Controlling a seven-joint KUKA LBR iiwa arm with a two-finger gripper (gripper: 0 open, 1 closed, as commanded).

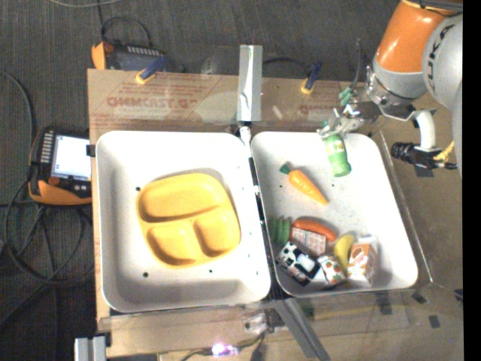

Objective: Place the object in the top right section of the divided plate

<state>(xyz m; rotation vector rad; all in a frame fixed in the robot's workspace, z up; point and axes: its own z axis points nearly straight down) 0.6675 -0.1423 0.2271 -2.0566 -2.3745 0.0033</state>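
pinching a green bottle (337, 154), end effector (336, 129) above right bin's (391, 186) far edge

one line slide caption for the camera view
Claw holds a green bottle over the right bin; the yellow divided plate waits in the left bin.

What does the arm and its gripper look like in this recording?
The arm is light grey with rounded segments and a broad orange band above the wrist, with dark lettering partly visible on the grey shell. The gripper is a small metal assembly with green parts. A black fitting protrudes nearby.
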